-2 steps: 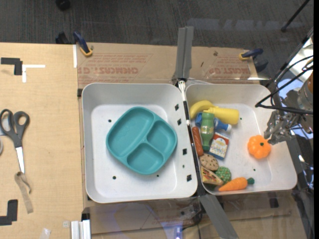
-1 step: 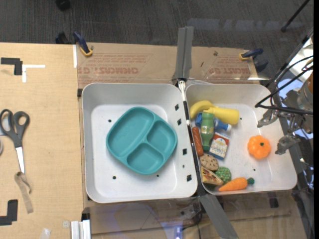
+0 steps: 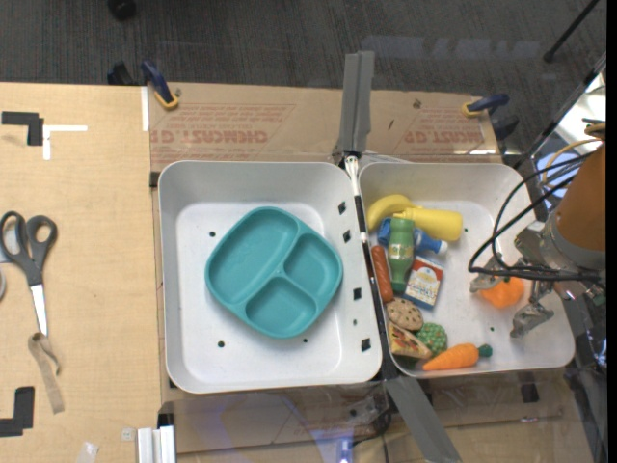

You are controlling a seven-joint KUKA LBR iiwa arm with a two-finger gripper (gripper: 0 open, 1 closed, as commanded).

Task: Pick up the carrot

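The carrot (image 3: 449,358), orange with a green stub at its right end, lies flat near the front wall of the right bin (image 3: 482,189). My gripper (image 3: 499,305) hangs over the right side of that bin, behind and to the right of the carrot and apart from it. It looks open, its fingers spread to either side of a small round orange fruit (image 3: 503,293). I cannot tell whether the fruit rests on the bin floor or is lifted.
Left of the gripper lie a yellow banana (image 3: 388,207), a yellow bottle (image 3: 436,223), a green bottle (image 3: 400,242), a red-and-white box (image 3: 424,283), a cookie (image 3: 404,314) and a green lump (image 3: 433,337). A teal divided plate (image 3: 275,272) lies in the left bin. Scissors (image 3: 29,249) rest on the bench.
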